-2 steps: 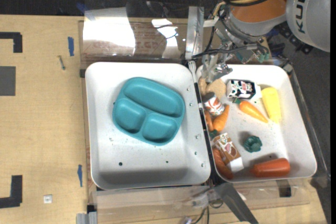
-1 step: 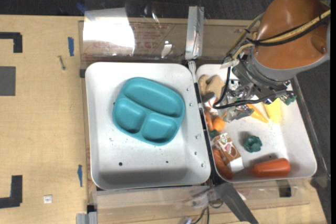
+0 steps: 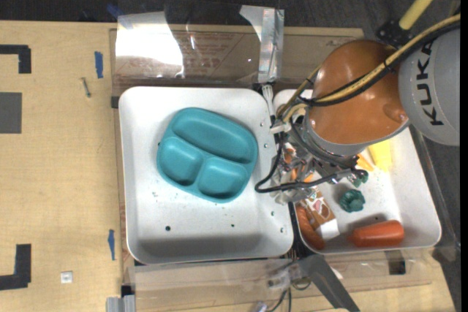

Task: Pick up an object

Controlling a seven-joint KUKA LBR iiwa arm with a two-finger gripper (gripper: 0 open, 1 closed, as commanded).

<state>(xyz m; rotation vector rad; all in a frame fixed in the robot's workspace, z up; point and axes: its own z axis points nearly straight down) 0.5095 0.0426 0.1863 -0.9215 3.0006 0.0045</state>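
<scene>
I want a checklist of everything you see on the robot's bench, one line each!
Surface: two white bins; left bin, right bin.
Job's things: teal divided plate in the left bin; orange-red piece, small green piece, yellow piece and a printed packet in the right bin.
Clutter: nothing seen.
Hand: low over the right bin's left side; its grip is hidden.
Cables: yellow and black cables over the wrist.
Surroundings: wooden bench, clear plastic sheet.
</scene>
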